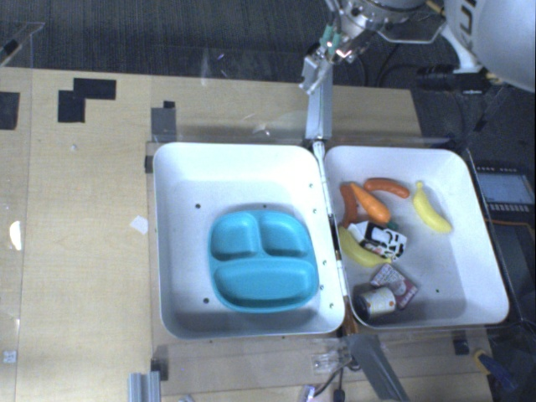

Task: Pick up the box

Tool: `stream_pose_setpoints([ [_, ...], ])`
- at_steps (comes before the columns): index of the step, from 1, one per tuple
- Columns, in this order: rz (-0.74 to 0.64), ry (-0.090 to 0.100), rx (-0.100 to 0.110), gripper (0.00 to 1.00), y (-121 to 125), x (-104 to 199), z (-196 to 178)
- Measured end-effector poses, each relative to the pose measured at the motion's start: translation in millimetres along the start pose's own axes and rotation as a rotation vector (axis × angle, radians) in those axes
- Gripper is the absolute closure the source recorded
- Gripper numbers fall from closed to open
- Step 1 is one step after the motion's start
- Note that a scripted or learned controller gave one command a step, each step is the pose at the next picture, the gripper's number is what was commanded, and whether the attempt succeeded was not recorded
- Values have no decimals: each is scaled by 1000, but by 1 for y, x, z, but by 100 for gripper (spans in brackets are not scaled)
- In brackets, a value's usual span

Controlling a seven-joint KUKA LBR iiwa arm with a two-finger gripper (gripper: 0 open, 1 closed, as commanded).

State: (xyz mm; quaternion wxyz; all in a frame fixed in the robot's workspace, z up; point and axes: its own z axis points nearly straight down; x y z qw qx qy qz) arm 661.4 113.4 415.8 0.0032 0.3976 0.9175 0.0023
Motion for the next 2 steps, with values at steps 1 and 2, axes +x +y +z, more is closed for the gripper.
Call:
stream_pose_setpoints([
  [1,-180,1,0,100,16,14,26],
  [2,-470,0,-1,100,21,25,66],
])
